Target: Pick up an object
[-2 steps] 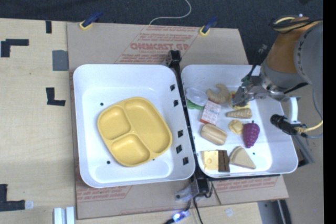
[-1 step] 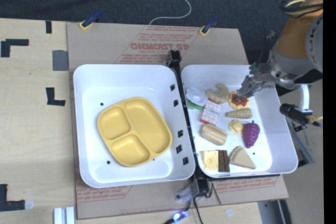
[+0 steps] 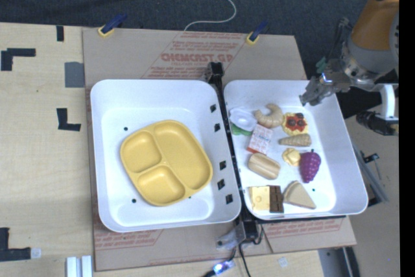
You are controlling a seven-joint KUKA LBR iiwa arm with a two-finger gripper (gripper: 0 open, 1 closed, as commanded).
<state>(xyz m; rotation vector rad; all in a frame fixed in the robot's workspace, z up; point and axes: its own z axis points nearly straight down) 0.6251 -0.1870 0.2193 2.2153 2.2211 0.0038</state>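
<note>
The right bin [image 3: 343, 139] holds several toy foods: a tan croissant [image 3: 270, 116], a red strawberry piece [image 3: 296, 122], a yellow corn cob [image 3: 295, 139], a pink-and-white packet [image 3: 260, 139], a bread roll [image 3: 263, 166], purple grapes [image 3: 310, 165], a small yellow chunk [image 3: 291, 156], a cheese wedge [image 3: 299, 196] and a brown-and-yellow block [image 3: 266, 198]. My gripper [image 3: 312, 93] hangs over the bin's upper right corner, above and to the right of the strawberry piece, with nothing seen between its fingers.
The left bin [image 3: 104, 139] carries a yellow divided plate [image 3: 166, 161]. A white spoon-like piece [image 3: 241, 119] lies at the right bin's left side. Black clips run along the wall shared by the bins. The orange-banded arm [image 3: 376, 23] enters from the upper right.
</note>
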